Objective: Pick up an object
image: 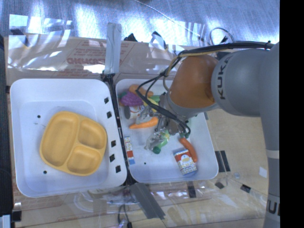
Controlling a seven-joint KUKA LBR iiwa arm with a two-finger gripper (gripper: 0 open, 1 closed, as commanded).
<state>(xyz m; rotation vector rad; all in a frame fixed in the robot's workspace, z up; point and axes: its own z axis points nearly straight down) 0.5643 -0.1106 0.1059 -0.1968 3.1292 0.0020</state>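
Near the right bin's (209,167) front edge sits a carton (185,161); we can't tell the fingers' (160,136) state, and clutter could spoil our grab.

Green bottle (160,142), tilted, possibly between claw (161,136) tips, right bin (209,160)

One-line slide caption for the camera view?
Gripper low over green bottle in cluttered right bin; yellow tray in left bin.

Left bin (23,127): yellow divided tray (72,142).
Right bin (205,148): purple item (130,99), orange carrot (143,124), green bottle (159,142), small carton (185,161), orange-red piece (189,148).
Arm (237,82): over right bin; gripper (164,127) low among items.
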